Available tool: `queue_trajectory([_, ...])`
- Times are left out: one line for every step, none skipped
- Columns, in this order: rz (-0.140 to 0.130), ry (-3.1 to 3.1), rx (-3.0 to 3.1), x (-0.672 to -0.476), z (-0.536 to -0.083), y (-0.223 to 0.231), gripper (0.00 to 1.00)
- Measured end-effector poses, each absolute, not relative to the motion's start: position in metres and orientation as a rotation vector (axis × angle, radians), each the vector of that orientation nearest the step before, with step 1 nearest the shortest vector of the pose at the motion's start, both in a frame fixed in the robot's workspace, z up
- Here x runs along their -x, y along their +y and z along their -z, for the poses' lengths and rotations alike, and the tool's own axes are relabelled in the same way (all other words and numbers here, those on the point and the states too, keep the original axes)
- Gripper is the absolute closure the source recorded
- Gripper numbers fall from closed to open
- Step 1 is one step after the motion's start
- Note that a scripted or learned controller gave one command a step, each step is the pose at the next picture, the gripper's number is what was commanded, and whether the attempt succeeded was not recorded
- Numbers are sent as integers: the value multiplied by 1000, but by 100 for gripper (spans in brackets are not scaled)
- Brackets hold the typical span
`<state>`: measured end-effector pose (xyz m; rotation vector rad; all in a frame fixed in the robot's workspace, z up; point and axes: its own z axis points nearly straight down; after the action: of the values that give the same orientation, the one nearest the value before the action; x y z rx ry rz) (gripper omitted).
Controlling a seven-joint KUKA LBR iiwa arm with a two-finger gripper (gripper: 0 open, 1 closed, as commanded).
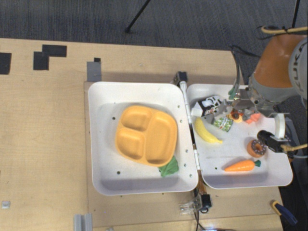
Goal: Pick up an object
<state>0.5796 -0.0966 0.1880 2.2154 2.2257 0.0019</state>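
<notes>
Orange carrot [239, 166] lies near the right bin's [284, 177] front wall, well below the gripper [237, 110], whose grip state I cannot tell, with bare floor between carrot and banana [207, 132].

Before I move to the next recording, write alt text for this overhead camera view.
A grey arm with an orange band reaches from the right, its gripper low over the right bin, which holds a banana, carrot and doughnut. The left bin holds a yellow divided plate over a green scrap.
</notes>
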Motion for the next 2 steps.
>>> queue_trajectory([-4, 2588, -1774, -584, -88, -110, 0])
queue_trajectory([-4, 2788, -1436, -633, -87, -107, 0])
